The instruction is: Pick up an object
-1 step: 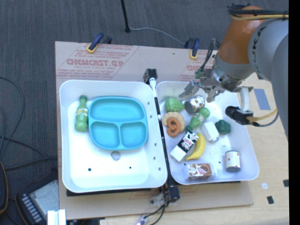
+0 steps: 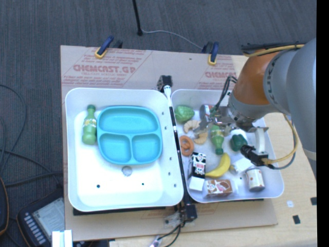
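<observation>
We hover our gripper [image 2: 212, 123] low over the crowded right bin [image 2: 275, 187], above a green bottle [image 2: 218, 141] beside the banana [image 2: 220, 166]. Jaws' state: we cannot tell. Crowding neighbours could spoil any grasp.

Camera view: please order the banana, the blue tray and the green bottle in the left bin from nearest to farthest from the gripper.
1. Banana, right bin, just below the gripper.
2. Blue tray, left bin, in its middle.
3. Green bottle, left bin, beside the tray's far left edge.
</observation>
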`<act>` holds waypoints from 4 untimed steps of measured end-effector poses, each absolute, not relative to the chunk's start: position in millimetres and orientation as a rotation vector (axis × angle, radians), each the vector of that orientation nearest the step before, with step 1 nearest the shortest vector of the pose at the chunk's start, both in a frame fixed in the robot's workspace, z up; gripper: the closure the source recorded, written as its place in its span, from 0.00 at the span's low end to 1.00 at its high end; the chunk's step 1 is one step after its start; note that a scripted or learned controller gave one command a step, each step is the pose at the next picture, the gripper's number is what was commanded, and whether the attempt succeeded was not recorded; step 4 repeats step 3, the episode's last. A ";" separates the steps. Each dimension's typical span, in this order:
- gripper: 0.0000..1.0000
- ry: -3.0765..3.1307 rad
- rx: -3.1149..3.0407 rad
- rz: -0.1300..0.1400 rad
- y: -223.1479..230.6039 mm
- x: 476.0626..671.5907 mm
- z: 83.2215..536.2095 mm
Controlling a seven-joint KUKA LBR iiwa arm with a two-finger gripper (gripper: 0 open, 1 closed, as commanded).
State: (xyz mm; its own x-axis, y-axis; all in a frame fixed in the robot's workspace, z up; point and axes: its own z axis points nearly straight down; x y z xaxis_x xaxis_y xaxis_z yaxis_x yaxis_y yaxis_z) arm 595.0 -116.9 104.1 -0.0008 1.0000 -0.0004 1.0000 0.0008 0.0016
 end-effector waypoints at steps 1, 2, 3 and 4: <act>1.00 2.222 2.222 0.000 -117.0 594.4 113.0; 1.00 2.224 2.221 0.000 -89.1 540.8 184.4; 1.00 2.225 2.222 -0.001 -88.8 540.7 193.3; 1.00 2.225 2.222 -0.001 -88.8 540.7 193.3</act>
